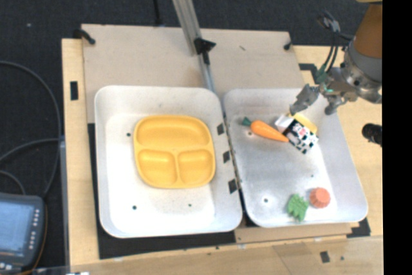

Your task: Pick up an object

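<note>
Looking down at a slant, we see two shallow white bins side by side on a pale tabletop. The left bin holds a smooth yellow divided tray near its middle, with bare floor all round it. In the right bin, a glossy orange carrot lies touching a boxy black-and-white toy with a yellow end, both near the far edge. A leafy green piece and a rounded red-orange piece sit just beside each other near the front rim, and open floor lies between the two pairs. The claw hangs over the far right corner, its grey fingers spread apart, holding nothing.
</note>
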Motion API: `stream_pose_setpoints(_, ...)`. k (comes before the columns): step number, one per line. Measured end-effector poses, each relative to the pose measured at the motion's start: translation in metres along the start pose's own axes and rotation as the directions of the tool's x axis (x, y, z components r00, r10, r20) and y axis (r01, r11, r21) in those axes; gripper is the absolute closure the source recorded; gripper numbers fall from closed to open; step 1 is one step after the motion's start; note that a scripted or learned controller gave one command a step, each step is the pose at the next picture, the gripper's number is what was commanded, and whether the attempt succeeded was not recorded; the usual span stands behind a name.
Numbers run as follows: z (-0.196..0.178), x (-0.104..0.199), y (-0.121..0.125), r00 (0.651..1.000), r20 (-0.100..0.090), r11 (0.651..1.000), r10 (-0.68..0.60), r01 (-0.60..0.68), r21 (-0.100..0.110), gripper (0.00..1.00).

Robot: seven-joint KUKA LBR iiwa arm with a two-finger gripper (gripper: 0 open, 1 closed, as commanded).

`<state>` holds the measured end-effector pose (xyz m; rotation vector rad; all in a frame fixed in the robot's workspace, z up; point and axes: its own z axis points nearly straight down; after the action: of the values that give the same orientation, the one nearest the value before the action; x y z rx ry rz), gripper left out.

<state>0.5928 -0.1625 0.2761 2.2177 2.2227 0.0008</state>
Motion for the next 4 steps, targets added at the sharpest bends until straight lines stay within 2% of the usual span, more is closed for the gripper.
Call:
stream_pose_setpoints(1, 0.0, 0.0, 0.0, 1.0, 0.0, 1.0, 0.0, 0.0, 0.0, 0.0)
stream_pose_setpoints(3, 0.088, 0.005, -0.001, 1.0, 0.0, 1.0, 0.006, -0.006, 0.005, 0.0)
stream_pose_setpoints(4, 0.142, -0.005, 0.004, 1.0, 0.003, 1.0, 0.004, -0.004, 0.001, 0.0)
